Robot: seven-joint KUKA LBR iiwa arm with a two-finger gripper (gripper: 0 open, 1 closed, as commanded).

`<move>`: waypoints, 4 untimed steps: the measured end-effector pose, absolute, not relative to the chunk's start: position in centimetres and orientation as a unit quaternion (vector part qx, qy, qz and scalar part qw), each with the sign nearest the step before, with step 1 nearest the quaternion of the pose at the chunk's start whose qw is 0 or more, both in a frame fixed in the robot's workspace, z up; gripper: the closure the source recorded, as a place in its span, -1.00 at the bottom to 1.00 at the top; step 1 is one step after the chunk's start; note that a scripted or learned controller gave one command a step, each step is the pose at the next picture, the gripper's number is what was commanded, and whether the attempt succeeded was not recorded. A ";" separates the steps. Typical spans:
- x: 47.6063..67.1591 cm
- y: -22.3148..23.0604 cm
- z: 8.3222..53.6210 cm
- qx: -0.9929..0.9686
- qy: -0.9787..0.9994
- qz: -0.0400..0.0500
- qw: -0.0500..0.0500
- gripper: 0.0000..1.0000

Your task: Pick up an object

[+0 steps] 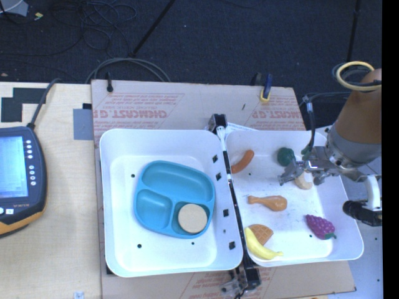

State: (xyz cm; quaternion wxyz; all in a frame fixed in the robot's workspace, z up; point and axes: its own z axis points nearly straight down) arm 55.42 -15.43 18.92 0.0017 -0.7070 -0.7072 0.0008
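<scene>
Pincer [303, 174] hung low in the right bin [349, 248], reaching in from the right beneath the grey arm [357, 126] with its orange band. Its fingers were spread apart, straddling a small pale object [303, 181] at the bin floor; whether they pressed on it could not be told, and nothing was lifted. Just beside it, toward the bin's back, lay a dark green piece [285, 156], and further left a sausage [242, 161]. A drumstick [269, 201] lay near the bin's middle, a bunch of purple grapes [320, 227] toward the front right, and a banana [262, 246] touching a brown pastry [259, 233] at the front left. The left bin [118, 242] held a blue divided plate [162, 189] with a tan round cookie [192, 218] in one compartment. Both bins sat on cardboard [143, 108] on the surface [56, 242], with a handheld screen [19, 170] at the far left.
</scene>
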 end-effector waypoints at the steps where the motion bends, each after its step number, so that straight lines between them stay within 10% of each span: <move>1: 57.0 -8.7 8.4 -0.705 -0.709 0.001 0.002 -1.00; 2: 54.3 -20.3 8.8 -0.710 -0.704 0.003 -0.001 -1.00; 4: 64.2 -21.3 9.1 -0.705 -0.709 0.004 0.007 -1.00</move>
